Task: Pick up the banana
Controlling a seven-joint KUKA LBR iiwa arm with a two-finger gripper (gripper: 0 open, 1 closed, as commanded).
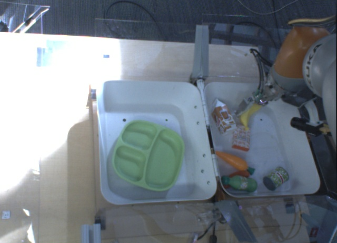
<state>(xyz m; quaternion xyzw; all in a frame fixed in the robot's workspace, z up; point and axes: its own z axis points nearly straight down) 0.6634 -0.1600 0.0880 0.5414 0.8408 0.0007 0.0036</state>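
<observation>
The yellow banana (249, 115) is in the upper middle of the right bin (295, 137), slanting down to the left. Its upper end sits between the fingers of my gripper (255, 103), which reaches in from the right below the orange band of the arm. The gripper is shut on that end. One grey finger (244, 105) shows just left of the banana. The banana's lower tip lies over the top edge of an orange-and-white packet (241, 139); I cannot tell whether it touches it.
A brown-and-white carton (222, 117) lies just left of the banana. A carrot (231, 159), a green bottle (241, 183) and a small can (276, 178) sit along the right bin's front. The left bin (152, 88) holds a green divided plate (148, 155).
</observation>
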